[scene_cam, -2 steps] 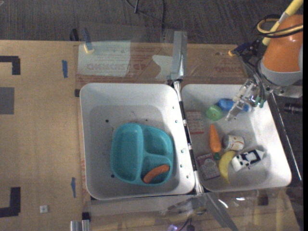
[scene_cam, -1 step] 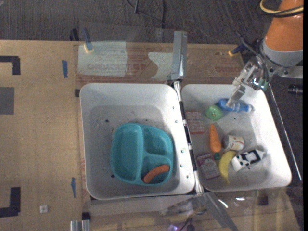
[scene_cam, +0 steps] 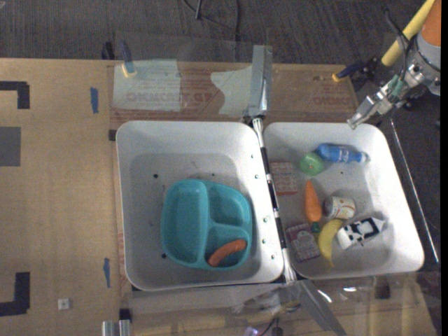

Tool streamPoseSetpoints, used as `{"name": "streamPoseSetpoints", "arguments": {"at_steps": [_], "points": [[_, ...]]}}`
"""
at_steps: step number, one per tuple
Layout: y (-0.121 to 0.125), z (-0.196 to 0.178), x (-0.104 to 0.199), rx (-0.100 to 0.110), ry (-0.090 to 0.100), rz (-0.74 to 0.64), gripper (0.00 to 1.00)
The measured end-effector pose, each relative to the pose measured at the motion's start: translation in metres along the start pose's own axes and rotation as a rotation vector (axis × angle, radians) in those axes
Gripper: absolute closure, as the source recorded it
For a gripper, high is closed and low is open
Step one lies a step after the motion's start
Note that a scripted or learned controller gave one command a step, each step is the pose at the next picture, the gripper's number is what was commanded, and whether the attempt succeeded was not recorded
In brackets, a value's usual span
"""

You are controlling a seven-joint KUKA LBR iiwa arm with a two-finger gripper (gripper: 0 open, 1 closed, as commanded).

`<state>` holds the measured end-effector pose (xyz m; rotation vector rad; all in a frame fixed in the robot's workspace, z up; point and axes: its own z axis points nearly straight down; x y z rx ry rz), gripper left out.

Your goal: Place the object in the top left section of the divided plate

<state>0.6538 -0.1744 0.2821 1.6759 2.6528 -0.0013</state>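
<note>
Cardboard-topped bench, two white bins: left bin holds a teal divided plate w/ an orange sausage-like piece in its lower-right section. My pincer hangs above the right bin's far rim; can't tell its state. Right bin has carrot, banana, blue bottle, green ball.

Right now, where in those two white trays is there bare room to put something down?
Bare floor rings the teal divided plate in the left bin, widest along its far side. On the plate, the big left section and the upper right one are free; an orange piece fills the lower right. The right bin is crowded mid-floor; its right strip is bare.
</note>
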Motion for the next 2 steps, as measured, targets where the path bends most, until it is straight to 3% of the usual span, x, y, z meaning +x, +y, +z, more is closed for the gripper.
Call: {"name": "streamPoseSetpoints", "arguments": {"at_steps": [1, 2], "points": [[-0.008, 0.001, -0.05, 0.0, 0.0, -0.135, 0.0], [-0.009, -0.017, -0.05, 0.001, 0.0, 0.286, 0.0]]}}
